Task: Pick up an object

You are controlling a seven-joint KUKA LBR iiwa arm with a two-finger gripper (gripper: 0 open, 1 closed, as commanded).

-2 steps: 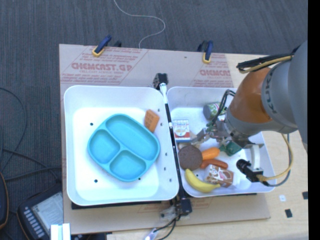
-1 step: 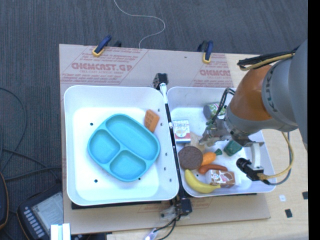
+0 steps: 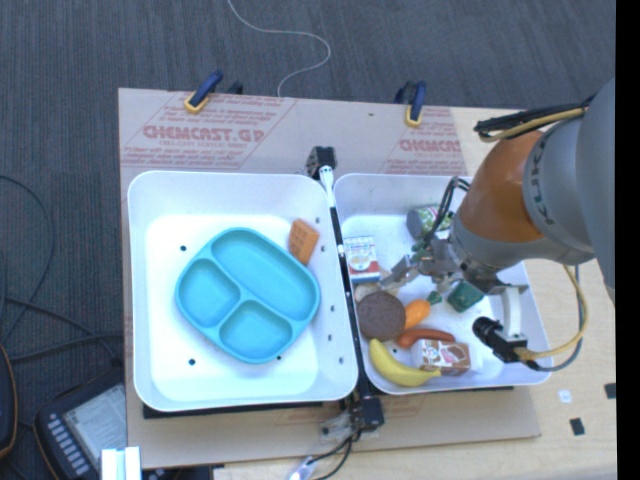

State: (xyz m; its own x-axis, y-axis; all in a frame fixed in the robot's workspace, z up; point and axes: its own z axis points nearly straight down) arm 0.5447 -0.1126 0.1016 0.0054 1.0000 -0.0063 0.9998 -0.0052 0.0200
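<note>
Two shallow white plastic bins sit side by side on a tan board printed with red lettering, the board held at its far edge by a blue-and-yellow clamp and a second clamp. The left bin has smooth, glossy walls and rounded corners; it carries a light-blue plate, oval and moulded into three compartments, lying at a slant in the middle, and a small orange ridged block just beside the plate's far right rim, near the bin's right wall. The right bin holds a cluster of small items. Along its near edge lies a yellow banana, curved and smooth, touching a brown-and-red packet. A dark brown, matt disc sits near the left wall, with an orange carrot-shaped piece just beside it. A small red-and-white carton lies against the left wall further back. A green block lies near the bin's middle, under the wrist. The gripper hangs low over the middle of the right bin, among the items; whether it is open or closed cannot be told, and no item is seen held by it. A thin white cable curls on the grey carpet beyond the board.
</note>
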